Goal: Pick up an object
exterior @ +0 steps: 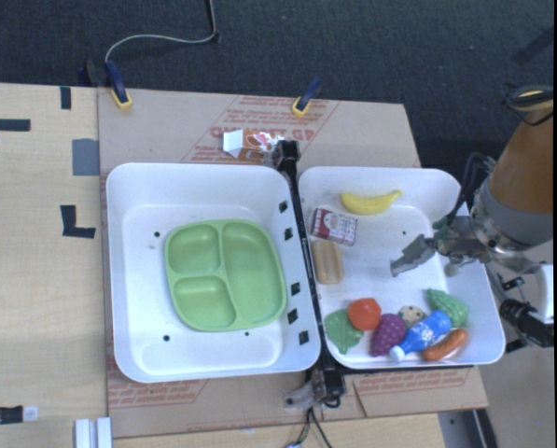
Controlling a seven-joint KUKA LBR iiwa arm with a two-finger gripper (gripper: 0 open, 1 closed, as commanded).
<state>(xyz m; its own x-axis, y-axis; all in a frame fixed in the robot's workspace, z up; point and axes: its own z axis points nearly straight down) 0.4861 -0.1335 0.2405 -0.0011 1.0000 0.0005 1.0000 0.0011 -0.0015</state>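
**Stock at hand: pick not begun**

Left bin (129, 250): green divided plate (226, 274), centre.
Right bin (446, 183): gripper (418, 255) over bare middle floor, fingers spread, holding nothing. Lifting remains, by my judgement.
Candidates: yellow banana (369, 201), far edge; red carton (334, 226); tan roll (327, 262), left wall; near edge cluster, tomato (364, 313), purple grapes (388, 333), blue bottle (424, 333).

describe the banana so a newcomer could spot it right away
Look in the right-hand white bin, at its far edge away from the toy pile. The banana lies there alone, just above the small red carton: the only yellow, curved item in the bin.
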